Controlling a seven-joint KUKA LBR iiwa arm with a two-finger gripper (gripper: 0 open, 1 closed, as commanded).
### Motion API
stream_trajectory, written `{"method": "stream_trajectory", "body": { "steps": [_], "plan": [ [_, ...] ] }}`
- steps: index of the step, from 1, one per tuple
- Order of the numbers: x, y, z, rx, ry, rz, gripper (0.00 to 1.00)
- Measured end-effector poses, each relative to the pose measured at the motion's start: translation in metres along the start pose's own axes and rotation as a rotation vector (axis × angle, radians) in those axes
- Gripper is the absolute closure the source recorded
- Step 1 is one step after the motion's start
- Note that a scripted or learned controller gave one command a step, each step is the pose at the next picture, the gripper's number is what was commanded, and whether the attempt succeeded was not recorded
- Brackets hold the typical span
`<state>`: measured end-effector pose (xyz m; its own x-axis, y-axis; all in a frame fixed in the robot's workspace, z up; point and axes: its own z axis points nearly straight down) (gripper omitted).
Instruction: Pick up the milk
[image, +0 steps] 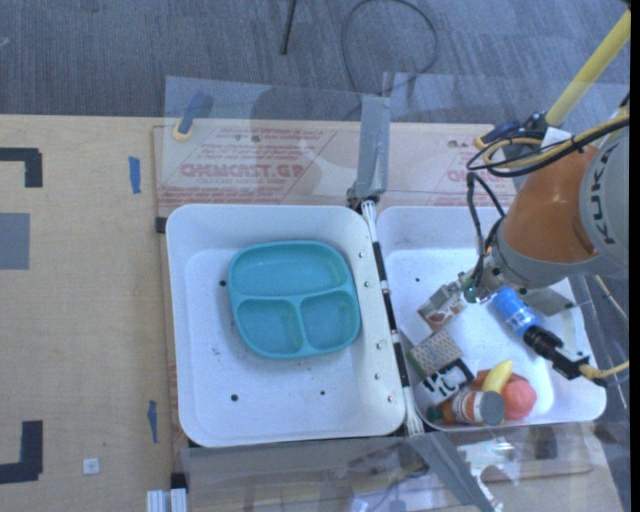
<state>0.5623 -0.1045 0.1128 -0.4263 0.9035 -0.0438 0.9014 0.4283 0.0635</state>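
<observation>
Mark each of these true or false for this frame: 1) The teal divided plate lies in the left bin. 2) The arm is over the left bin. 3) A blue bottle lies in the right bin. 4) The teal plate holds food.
1) True: the teal divided plate lies in the left bin.
2) False: the arm is over the right bin.
3) True: the blue bottle lies there.
4) False: its three compartments are bare.

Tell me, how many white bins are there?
2. The left bin holds a teal plate. The right bin holds the small items, under the arm.
</observation>
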Motion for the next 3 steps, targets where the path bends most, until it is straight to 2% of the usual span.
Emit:
{"method": "stream_trajectory", "body": {
  "steps": [1, 2, 3],
  "plan": [
    [0.001, -0.003, 0.000, 0.000, 0.001, -0.009, 0.00],
    [0.007, -0.009, -0.001, -0.002, -0.001, -0.145, 0.00],
    [-0.037, -0.003, -0.006, 0.036, 0.035, -0.236, 0.00]
  ]
}}
